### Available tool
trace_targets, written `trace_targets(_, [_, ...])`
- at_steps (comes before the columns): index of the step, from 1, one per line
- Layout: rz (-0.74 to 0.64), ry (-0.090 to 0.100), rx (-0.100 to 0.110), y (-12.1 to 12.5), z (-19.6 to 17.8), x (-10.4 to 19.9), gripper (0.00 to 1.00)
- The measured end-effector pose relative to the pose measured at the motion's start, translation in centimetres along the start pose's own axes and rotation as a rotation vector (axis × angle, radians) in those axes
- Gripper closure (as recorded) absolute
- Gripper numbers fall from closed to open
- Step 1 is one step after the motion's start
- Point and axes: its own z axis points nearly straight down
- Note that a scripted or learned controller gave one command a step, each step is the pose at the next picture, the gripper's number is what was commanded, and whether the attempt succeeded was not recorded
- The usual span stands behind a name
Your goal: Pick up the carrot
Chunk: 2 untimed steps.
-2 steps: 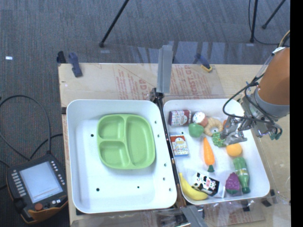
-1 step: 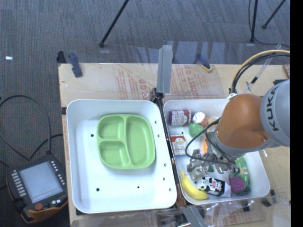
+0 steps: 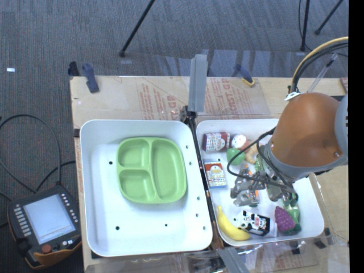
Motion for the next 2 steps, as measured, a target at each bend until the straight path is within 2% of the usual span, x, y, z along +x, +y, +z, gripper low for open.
trace_targets(1, [0.000,0.007,0.000,0.0,0.3,0.2,0.00])
trace_targets(2, [-0.003,-0.002,0.001,-2.8,9.8,-4.3,0.00])
